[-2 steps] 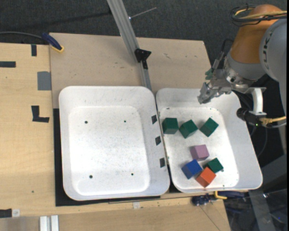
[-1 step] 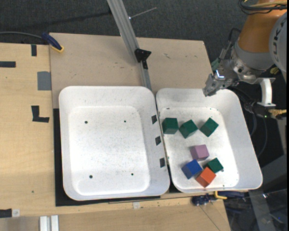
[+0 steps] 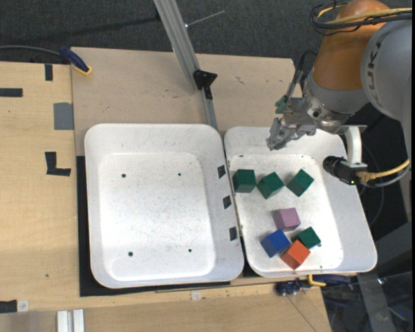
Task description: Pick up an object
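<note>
The right bin point(image 3: 335, 258) holds several small blocks. Three green cubes point(image 3: 245, 180) point(image 3: 270, 185) point(image 3: 301, 182) lie in a row across its middle. Below them sit a purple cube point(image 3: 286, 218), a blue cube point(image 3: 275, 243), a small green cube point(image 3: 308, 237) and an orange cube point(image 3: 297, 254), clustered close together. My gripper point(image 3: 279, 138) hangs over the bin's far edge, above and behind the green row, with nothing visibly between its fingers.
The left bin point(image 3: 152, 206) lies beside the right one, with a thin divider edge between them. A metal pole point(image 3: 180, 33) slants down to a black clamp point(image 3: 205, 79) behind the bins. The arm and cables point(image 3: 363, 175) crowd the right side.
</note>
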Available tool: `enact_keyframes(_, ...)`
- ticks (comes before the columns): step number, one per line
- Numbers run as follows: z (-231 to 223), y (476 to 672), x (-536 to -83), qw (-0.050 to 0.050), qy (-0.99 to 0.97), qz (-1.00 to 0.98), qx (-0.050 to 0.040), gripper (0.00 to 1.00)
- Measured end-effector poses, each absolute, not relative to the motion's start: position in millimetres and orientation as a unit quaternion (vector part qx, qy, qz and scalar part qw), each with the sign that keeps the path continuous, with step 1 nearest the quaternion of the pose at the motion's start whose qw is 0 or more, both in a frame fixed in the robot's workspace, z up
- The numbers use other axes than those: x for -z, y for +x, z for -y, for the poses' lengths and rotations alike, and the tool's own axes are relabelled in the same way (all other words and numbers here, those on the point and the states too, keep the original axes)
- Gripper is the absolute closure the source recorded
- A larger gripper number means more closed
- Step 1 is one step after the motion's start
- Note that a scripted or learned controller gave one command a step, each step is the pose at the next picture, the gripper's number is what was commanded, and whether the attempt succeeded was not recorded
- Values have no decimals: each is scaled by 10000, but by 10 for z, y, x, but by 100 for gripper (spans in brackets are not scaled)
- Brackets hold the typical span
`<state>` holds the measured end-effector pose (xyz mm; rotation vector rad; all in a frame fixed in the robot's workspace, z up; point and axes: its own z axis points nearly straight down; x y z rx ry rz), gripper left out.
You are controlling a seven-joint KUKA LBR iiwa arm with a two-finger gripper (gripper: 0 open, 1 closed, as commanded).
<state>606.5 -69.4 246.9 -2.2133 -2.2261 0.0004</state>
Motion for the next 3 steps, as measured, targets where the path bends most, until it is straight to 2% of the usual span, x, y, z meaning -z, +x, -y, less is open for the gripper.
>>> enact_keyframes(2, -250, 5621, -2521, 16, -7050, 7092, -7, 100)
enact_keyframes(3, -744, 5293, -2386, 21, -7050, 7092, -13, 100)
